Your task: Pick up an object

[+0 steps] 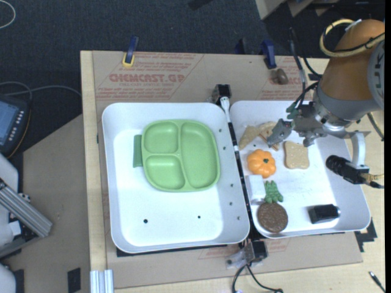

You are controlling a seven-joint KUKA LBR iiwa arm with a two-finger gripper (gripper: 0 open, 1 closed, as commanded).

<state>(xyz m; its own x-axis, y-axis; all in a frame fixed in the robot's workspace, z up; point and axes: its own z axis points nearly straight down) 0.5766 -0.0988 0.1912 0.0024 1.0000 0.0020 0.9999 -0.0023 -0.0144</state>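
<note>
Toast slice (pixel 297 156) flat in the right bin (pixel 360 215), just right of the orange pumpkin (pixel 261 163). Probably light, stiff, thin; best pinched across the short edges. Gripper (pixel 292 133) just above and left of it, near the cracker piece (pixel 253 133); jaws apparently spread, nothing between them. Green divided plate (pixel 181 154) in the left bin (pixel 122 224)

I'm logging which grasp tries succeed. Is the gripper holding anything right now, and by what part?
Cannot be told. The gripper hangs over the right bin, just above the bread slice, with nothing visibly between its fingers.
</note>
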